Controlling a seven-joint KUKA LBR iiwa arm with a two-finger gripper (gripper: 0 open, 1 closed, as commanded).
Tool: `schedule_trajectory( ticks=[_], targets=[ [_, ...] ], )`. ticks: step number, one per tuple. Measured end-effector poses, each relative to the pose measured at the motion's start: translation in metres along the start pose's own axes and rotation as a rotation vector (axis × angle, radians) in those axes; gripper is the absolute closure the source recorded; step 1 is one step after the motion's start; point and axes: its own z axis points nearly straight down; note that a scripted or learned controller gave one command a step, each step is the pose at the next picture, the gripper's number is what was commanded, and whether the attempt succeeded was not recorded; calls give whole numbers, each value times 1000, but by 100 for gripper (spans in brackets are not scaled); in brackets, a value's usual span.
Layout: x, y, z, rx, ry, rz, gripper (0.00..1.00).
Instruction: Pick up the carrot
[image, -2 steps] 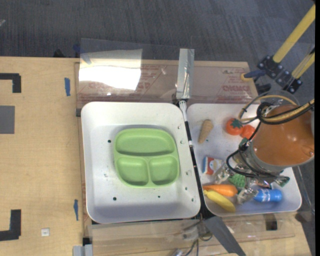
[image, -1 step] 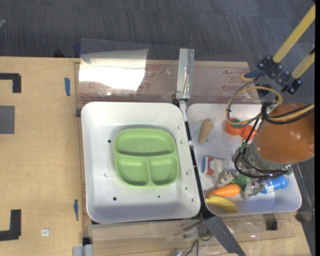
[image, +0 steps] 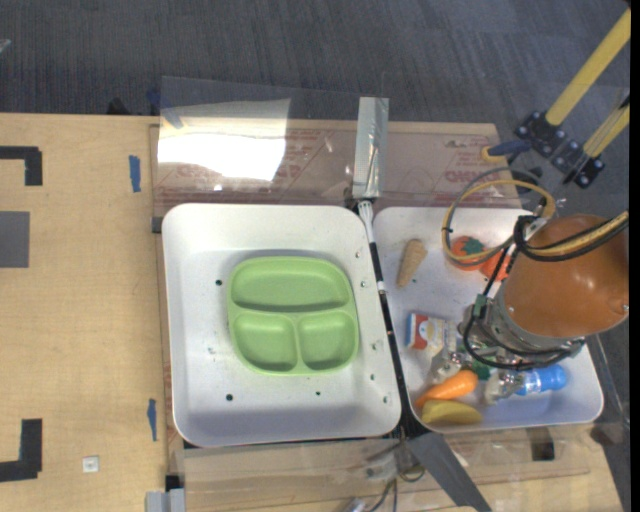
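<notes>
The carrot is a small orange piece with a green top, lying near the front edge of the right bin. My gripper hangs low over the bin, just above and to the right of the carrot's green end. The arm's orange band and a tangle of cables cover most of the gripper. Whether it touches the carrot I cannot tell.
Beside the carrot lie a yellow piece and a clear bottle with a blue cap. A small white-and-red carton, a tan cone and an orange item lie farther back. The left bin holds a green divided plate.
</notes>
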Motion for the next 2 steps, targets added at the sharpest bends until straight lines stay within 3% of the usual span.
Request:
schedule_trajectory(
  ticks=[1, 2],
  targets=[
    [-7, -1, -12, 7, -11, -3, 100],
    [-46, 24, -95, -14, 0, -181, 100]
  ],
)
